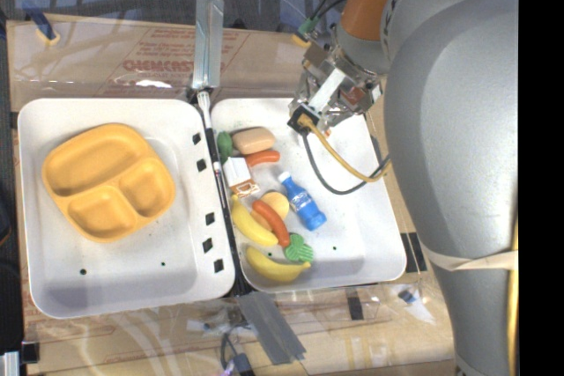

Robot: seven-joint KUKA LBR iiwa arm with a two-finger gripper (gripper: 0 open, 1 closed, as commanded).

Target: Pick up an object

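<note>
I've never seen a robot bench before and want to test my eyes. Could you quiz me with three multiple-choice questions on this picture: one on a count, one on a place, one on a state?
1. How many bananas lie in the right bin?
A. one
B. two
C. five

2. Where is the yellow plate?
A. in the right bin
B. in the left bin
C. on the bench outside both bins

3. How is the blue bottle placed?
A. lying on its side
B. standing upright
C. stacked on the plate

Answers:
1 B: two yellow curved fruits show near the bin's front.
2 B: the plate rests on that bin's floor.
3 A: its whole length shows, with the white cap at one end.
</note>
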